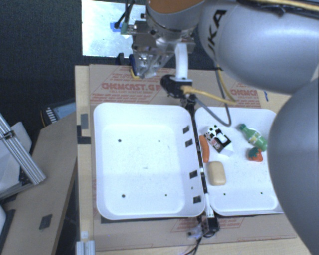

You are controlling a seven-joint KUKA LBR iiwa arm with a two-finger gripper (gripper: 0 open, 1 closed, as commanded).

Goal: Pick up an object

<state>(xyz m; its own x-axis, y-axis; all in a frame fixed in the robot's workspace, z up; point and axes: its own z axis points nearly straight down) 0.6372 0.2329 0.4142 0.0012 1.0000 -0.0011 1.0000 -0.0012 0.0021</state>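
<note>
Above the far edge of the bench, beyond both bins, the gripper (pixel 144 62) hangs over the printed cardboard sheet (pixel 124 85); whether its jaws are open or closed cannot be told, and nothing can be made out between them. The grey arm (pixel 259 45) sweeps in from the right, its bulk covering the far right corner and right side of the right bin (pixel 244 201). An orange band (pixel 172 5) shows at the top of the wrist.

All the objects lie in the right bin. An orange carrot-like stick (pixel 204 147) lies along the bin's left wall, close to the divider. Just right of it sits a black-and-white piece (pixel 218 138), and nearer than both a tan soap-like block (pixel 216 173). Toward the right, a green bottle-shaped toy (pixel 252 136) lies tilted, with a small red and green item (pixel 255 154) just beside its near end. The near half of this bin's floor is open room.

Left bin (pixel 139 164) offers a wide bare floor bounded by raised white rims. Black clips (pixel 193 174) line the seam between the bins, and a yellow cable (pixel 212 95) crosses the far end of that seam.

Red lettering on the cardboard reads "CHEMCAST" to the left, partly hidden elsewhere. Dark letters on the arm read "KU", the rest cut off.
</note>
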